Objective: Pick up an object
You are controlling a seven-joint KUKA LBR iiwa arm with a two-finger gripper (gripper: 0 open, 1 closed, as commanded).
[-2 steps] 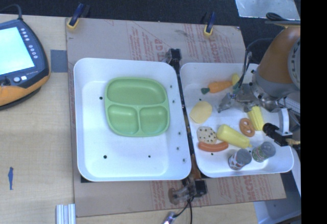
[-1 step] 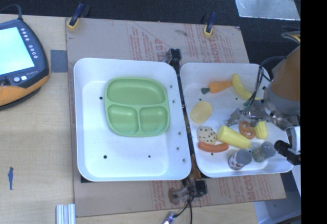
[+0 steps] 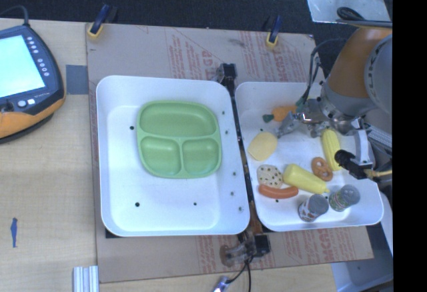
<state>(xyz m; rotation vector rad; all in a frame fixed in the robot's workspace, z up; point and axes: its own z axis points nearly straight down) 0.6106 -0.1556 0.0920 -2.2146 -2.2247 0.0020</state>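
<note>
Yellow plastic toy food fills the right bin (image 3: 373, 217): a corn cob (image 3: 331, 149) lies near the bin's right side, just below the claw (image 3: 312, 119), with a small brown pretzel (image 3: 321, 167) beside its lower end. Left of that, a long yellow banana-like piece (image 3: 305, 179) lies slanted across the middle, touching a red sausage (image 3: 278, 191) and a speckled cracker (image 3: 268, 174) at its left end. A pale yellow rounded piece (image 3: 263, 146) sits further left, near the bin's left wall, and a small orange carrot with a green tip (image 3: 280, 113) lies toward the far edge. Two little cans (image 3: 329, 203) rest side by side at the near right corner. The claw hangs low over the upper middle of this bin, close to the carrot and the corn cob, on the grey arm with its orange band (image 3: 357, 67) reaching in from the right; whether its fingers are open or closed cannot be made out, and nothing is visibly gripped. The left bin (image 3: 117, 211) holds a green three-compartment plate (image 3: 179, 139), lying flat in its upper middle. Both bins sit side by side on a brown board on the wooden table (image 3: 47, 204), and a control pendant with a pale screen (image 3: 23, 84) rests at the table's far left.
</note>
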